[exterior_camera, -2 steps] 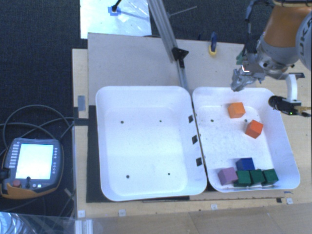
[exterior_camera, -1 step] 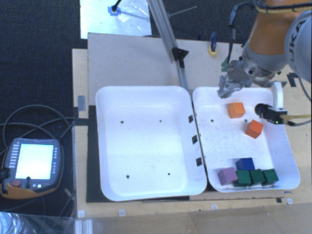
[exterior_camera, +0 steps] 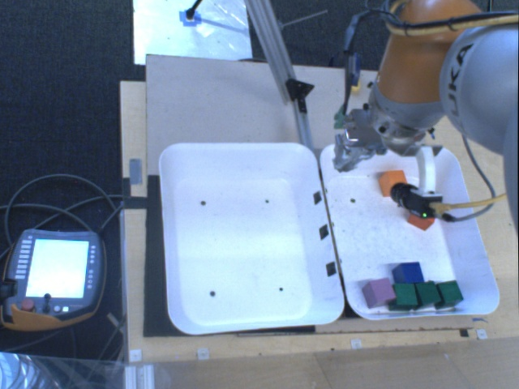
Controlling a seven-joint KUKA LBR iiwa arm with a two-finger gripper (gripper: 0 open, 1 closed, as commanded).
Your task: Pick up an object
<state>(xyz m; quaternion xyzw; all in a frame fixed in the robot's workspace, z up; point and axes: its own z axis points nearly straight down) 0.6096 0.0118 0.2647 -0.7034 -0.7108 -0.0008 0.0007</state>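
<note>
One strip of pale wooden counter [exterior_camera: 324,355] runs nearest me, with small tags along its edge. Left of it, down on dark carpet [exterior_camera: 57,96], sits the teach pendant [exterior_camera: 53,278], screen lit white, cable looping behind it.

Next up are two shallow white bins side by side. The left bin [exterior_camera: 243,241] has four small dark dots on its floor. The right bin [exterior_camera: 365,233] holds the blocks.

In its near right corner:
- a pink block [exterior_camera: 377,292]
- green blocks [exterior_camera: 426,295] in a row just beside the pink one
- a blue block [exterior_camera: 408,272] touching behind the green ones

Further back, mid-bin, there is a red-orange block [exterior_camera: 422,222], with an orange block [exterior_camera: 392,180] beyond it. These two are near each other and well apart from the corner cluster. Three black clips [exterior_camera: 323,232] sit along the seam between the bins.

The jaws hang over the far left corner of the right bin, left of the orange block and clear of the blocks as far as I see. Released or clenched, I cannot tell from this angle. The arm [exterior_camera: 478,79] is grey with an orange band [exterior_camera: 418,55] above the wrist, and reaches in from the right.

Beyond the bins a grey board [exterior_camera: 219,96] lies flat on the counter, and a slanted metal pole [exterior_camera: 272,43] crosses it. Farthest back is a shiny sheet [exterior_camera: 162,14] with a small blue bit [exterior_camera: 190,16] on it, and carpet all round.
</note>
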